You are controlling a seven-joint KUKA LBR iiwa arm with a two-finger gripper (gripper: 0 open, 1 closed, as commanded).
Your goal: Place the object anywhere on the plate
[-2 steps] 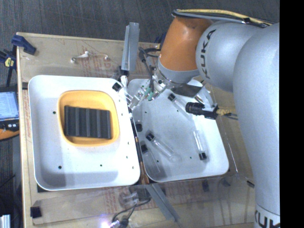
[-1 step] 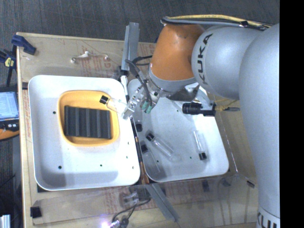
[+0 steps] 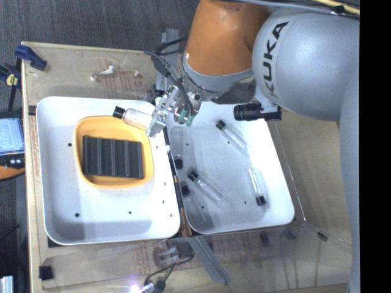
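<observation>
A yellow plate (image 3: 113,130) with a dark ridged centre lies in the left bin (image 3: 55,212). A clear vial (image 3: 133,117) with a black cap lies level above the plate's far right rim, cap pointing left. My gripper (image 3: 160,116) reaches in from the right over the divide between the bins, and its fingers are shut on the vial's right end. The orange band and grey arm hide the far part of the right bin (image 3: 278,182).
Several more clear vials with black caps lie in the right bin: vial (image 3: 231,133), vial (image 3: 205,187), vial (image 3: 256,188). A blue clamp (image 3: 29,57) and a metal piece (image 3: 113,72) sit on the bench behind the left bin.
</observation>
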